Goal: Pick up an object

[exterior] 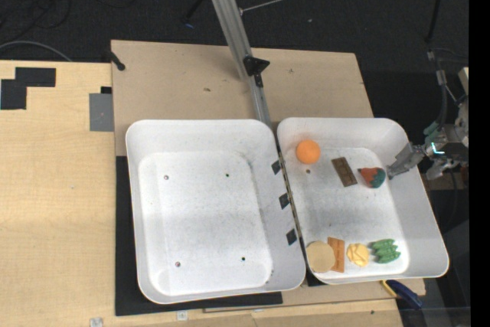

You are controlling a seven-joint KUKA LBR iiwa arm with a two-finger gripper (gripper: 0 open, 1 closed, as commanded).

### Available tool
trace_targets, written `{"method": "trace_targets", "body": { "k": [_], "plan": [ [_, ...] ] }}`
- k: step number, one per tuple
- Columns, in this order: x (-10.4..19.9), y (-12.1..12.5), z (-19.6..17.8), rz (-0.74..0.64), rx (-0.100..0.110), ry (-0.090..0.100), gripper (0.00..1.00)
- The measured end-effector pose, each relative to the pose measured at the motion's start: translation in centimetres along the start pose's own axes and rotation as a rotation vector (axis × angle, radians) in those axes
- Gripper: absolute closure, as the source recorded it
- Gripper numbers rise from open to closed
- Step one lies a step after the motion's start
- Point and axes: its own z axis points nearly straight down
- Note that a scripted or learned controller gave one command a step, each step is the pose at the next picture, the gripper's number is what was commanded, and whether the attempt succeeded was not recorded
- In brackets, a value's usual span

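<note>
Bench (pixel 69 188) of pale wood is what we meet first on the left, with a brown board (pixel 306 80) lying over its middle. On that board we see the left bin (pixel 142 142), a shallow white tray with speckled floor. A grey metal rail (pixel 230 19) slants down from the top of the view toward the seam where the two bins meet, and small black clips (pixel 284 200) sit along that seam.

Next we come to the right bin (pixel 417 195). Near its upper left corner lies an orange ball (pixel 308 152). Just right of it we see a small brown block (pixel 344 171), and beside that a red and teal toy (pixel 373 178). Along the front edge of this bin we find a row: a tan round piece (pixel 321 256), an orange slab (pixel 337 253) touching it, a yellow lump (pixel 357 254) and a green bumpy toy (pixel 384 250).

At the far right the gripper (pixel 400 164) reaches over the bin's rim, its tip just beside the red and teal toy. We cannot tell how wide it stands, nor whether it touches the toy.
</note>
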Motion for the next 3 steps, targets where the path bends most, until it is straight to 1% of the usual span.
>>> {"method": "trace_targets", "body": {
  "k": [1,2,3],
  "plan": [
    [0.0,0.0,-0.2,0.001,-0.004,-0.001,0.0],
    [-0.6,-0.6,5.8,0.001,0.002,0.001,0.0],
    [-0.5,-0.4,10.2,0.001,0.001,0.001,0.0]
  ]
}}
